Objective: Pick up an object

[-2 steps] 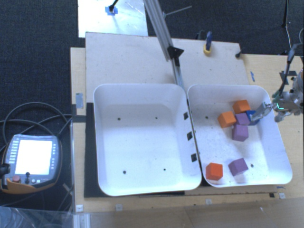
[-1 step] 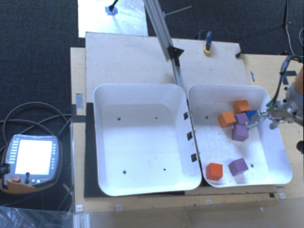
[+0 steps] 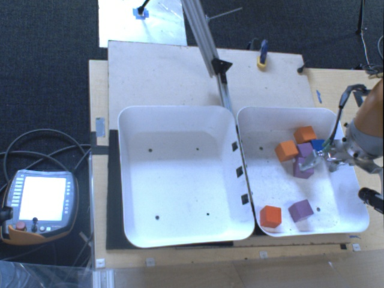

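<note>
**Pick not yet secured**

Two-finger metal gripper (image 3: 316, 156) sits low in the right-hand shallow white bin (image 3: 264, 120), at a cluster of blocks — jaw state cannot be told. Nearest candidate, a purple cube-shaped block (image 3: 304, 167), rests tilted on the bin floor, unlifted. Grasp and lift remain.

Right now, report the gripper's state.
Gripper: cannot be told; it sits low among the cluster of blocks in the right bin.
</note>
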### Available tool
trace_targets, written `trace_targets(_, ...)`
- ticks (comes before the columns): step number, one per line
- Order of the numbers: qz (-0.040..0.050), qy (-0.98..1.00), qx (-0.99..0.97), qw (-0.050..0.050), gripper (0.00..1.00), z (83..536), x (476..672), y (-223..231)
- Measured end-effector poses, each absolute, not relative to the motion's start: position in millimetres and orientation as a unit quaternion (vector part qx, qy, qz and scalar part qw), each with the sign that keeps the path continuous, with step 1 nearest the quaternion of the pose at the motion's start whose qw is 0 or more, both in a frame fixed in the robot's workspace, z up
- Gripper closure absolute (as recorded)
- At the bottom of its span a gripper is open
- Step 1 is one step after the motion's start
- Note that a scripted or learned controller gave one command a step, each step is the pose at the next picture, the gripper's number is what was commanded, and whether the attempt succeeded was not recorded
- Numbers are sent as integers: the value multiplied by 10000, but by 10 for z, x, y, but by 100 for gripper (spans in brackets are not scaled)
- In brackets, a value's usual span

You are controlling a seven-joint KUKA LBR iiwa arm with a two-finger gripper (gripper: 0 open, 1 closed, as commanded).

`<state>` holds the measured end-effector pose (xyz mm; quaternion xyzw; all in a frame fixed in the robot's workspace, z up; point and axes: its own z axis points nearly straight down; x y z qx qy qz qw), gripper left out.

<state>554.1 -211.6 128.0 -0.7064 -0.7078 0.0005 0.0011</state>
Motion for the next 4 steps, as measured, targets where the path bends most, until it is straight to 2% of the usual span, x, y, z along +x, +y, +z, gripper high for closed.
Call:
trace_targets(1,-53,-7086,-7055,-87,0,1159,5607,-2125)
trace_targets(2,-55,-7087,-7055,-93,100,1249,5609,-2130)
trace_targets(3,-16,-7092,-7050,-32,100,1735,5688,-2067)
trace_targets(4,-21,-7091,-7051,-44,100,2387,5713,-2054)
